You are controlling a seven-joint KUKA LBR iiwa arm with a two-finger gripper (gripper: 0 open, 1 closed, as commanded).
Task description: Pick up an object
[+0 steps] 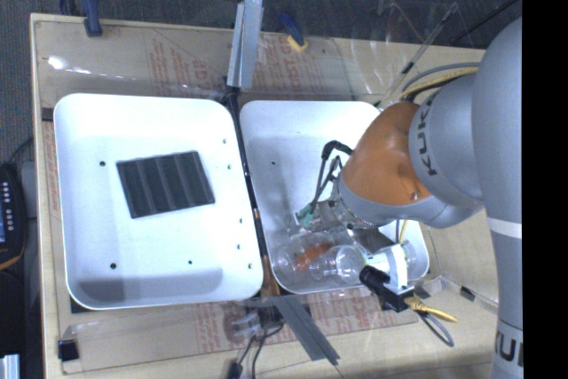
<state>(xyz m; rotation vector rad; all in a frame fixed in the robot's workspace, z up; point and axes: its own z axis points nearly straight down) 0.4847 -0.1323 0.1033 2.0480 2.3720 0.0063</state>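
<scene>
I see the arm reaching into the right bin, lower right of the frame. Its gripper hangs over a clear plastic bottle with something orange inside, lying at the bin's lower edge. The left bin holds a dark ribbed mat.

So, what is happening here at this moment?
A grey robot arm reaches from the right down into the right bin, over a clear plastic bottle lying near its front edge. Whether it holds anything cannot be seen. The left bin holds a dark ribbed panel, untouched.
</scene>
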